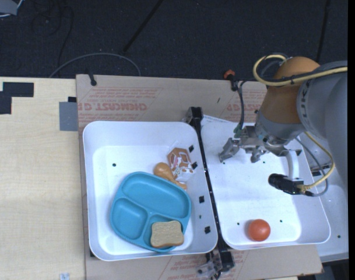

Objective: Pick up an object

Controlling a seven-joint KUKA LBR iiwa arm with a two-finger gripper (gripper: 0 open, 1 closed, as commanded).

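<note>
My gripper (242, 152) hangs over the far part of the right bin (317, 238), fingers spread open with nothing between them. A red tomato (259, 230) lies near that bin's front edge, well below the gripper. In the left bin (98, 156) sits a blue divided plate (142, 206) with a slice of bread (167, 234) in its front corner. Just behind the plate lie a tan chicken drumstick (164, 171) and a small brown-and-white wrapped snack (180, 159).
A black divider (203, 179) separates the two bins. The arm's grey body and orange band (291, 98) fill the upper right, with cables looping near the right bin's far wall. Cardboard (136, 101) lies under both bins.
</note>
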